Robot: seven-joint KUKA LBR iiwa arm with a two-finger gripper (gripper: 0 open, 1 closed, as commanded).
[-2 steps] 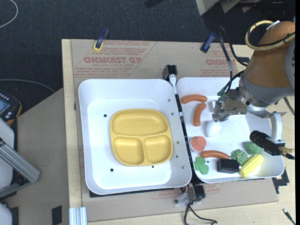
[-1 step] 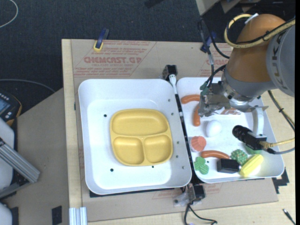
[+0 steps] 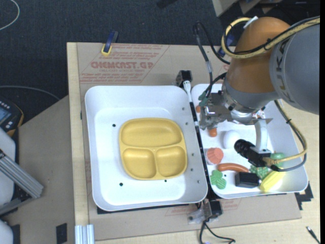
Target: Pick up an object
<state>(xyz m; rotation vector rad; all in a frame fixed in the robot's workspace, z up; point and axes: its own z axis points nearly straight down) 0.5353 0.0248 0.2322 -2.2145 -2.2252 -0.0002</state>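
My gripper [image 3: 210,117] hovers, finger state unclear, with the small orange toy [image 3: 213,132] just below it in the right bin [image 3: 297,179].

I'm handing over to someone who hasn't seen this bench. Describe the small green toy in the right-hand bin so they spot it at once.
Start at the right bin, the one the arm hangs over, and go to its near left corner, beside the wall shared with the bin holding the yellow divided tray. The green toy lies there, just below a round pink piece and the orange-red sausage. It is leafy-looking, and its neighbours there are pink, red and black.
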